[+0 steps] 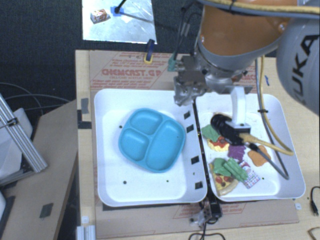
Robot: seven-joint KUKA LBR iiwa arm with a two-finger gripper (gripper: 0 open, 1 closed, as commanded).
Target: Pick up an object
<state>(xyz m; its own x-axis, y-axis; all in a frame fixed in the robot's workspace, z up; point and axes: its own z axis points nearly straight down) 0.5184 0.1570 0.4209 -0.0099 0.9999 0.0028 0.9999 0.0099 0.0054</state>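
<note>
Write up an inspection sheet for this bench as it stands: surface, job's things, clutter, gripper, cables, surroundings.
Surface: two white bins side by side, the left bin and the right bin, on printed cardboard.
Job's things: a blue divided plate in the left bin. Small toy pieces are heaped in the right bin, among them a pizza slice, a green piece, a purple piece and an orange piece.
Clutter: a blue-and-yellow clip-like item on the cardboard behind the bins.
Gripper: the gripper is over the back end of the divide between the bins, nothing seen held.
Cables: a yellow cable loops over the right bin; grey cables are at the left.
Surroundings: a metal frame at the left and a shiny sheet behind the bench.
</note>
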